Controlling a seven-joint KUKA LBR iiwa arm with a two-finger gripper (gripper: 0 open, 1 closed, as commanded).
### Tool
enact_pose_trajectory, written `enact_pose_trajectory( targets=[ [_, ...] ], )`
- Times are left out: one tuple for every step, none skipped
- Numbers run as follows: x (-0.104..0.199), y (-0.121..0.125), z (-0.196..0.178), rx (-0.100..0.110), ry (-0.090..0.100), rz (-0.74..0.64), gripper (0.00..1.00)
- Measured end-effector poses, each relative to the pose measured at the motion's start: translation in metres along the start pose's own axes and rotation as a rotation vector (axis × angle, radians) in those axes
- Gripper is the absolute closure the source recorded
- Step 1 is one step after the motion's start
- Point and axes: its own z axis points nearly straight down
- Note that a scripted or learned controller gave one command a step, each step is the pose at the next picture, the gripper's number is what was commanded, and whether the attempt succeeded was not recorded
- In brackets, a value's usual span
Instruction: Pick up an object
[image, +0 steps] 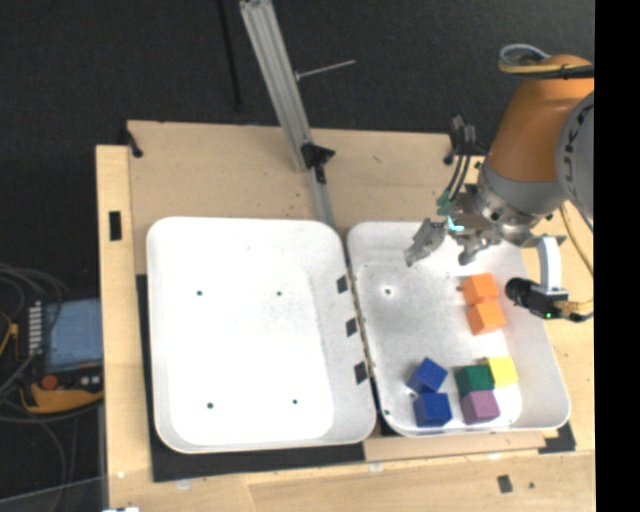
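With the pincer (440, 245) spread wide and holding nothing above the right bin's (400, 270) bare far end, the 2 orange blocks (483, 302) nearby could be missed.

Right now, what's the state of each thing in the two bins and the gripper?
Gripper: open, holding nothing, above the right bin's far end.
Orange blocks: two, touching, by the right wall.
Blue blocks: two, close together, near end.
Green block: against the yellow and purple ones.
Yellow block: beside green.
Purple block: just in front of green.
Right bin: holds all the blocks.
Left bin: flat on the bench.
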Motion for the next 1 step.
enact_pose_trajectory(
  targets=[
    [0.0001, 0.0009, -0.0027, -0.005, 0.0, 0.001, 0.0]
  ],
)
